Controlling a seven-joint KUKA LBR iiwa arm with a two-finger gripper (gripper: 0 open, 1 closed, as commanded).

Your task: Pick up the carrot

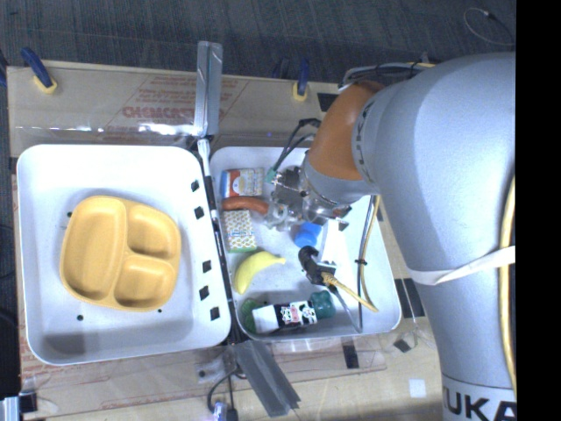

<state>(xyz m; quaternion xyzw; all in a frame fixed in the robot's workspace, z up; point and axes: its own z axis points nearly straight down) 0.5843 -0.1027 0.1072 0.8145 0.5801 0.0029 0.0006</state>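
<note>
— Reaching in from three o'clock, the grey arm (438,174) hangs over the right bin (377,314); where is the carrot?

— The carrot (244,204) lies at the bin's ten o'clock corner, just below a small printed packet (243,182) (print too blurred to read).

— And the tool?

— The tool (285,207) sits at the carrot's three o'clock end, close against it; I cannot tell whether it is spread or pressed together.

— Any writing?

— "UKA" shows on the arm's base at five o'clock; mirrored red lettering on the desk (105,99) at twelve is unreadable.

— Other things?

— A banana (254,268), a green bottle (289,314) with a black-and-white label, a blue item (308,233). A yellow divided tray (120,251) fills the left bin (53,169).
</note>
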